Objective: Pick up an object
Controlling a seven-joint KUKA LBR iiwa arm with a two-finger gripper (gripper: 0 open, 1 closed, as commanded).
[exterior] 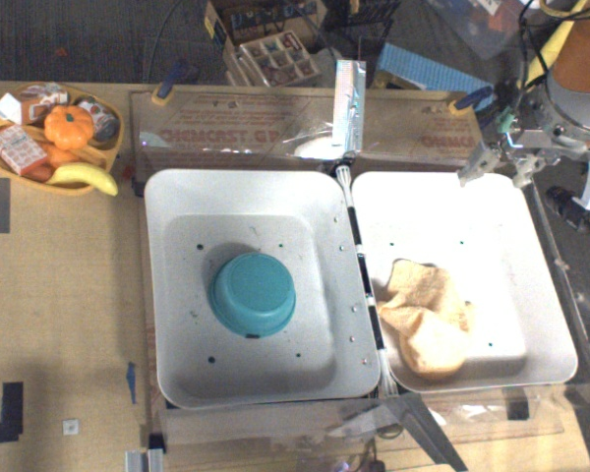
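A teal bowl (254, 294) lies upside down in the middle of the left bin (177, 214). A crumpled tan cloth (426, 318) sits in the right bin (511, 254), at its near left part, close to the divider. My gripper (498, 165) hangs at the far right corner of the right bin, over its back rim, well away from both objects. Its two fingers (472, 171) are spread apart with nothing between them.
A wooden bowl of toy fruit and small boxes (54, 136) stands at the far left of the bench. A clear plastic barrier (349, 106) rises behind the bins. Boxes and cables clutter the floor beyond.
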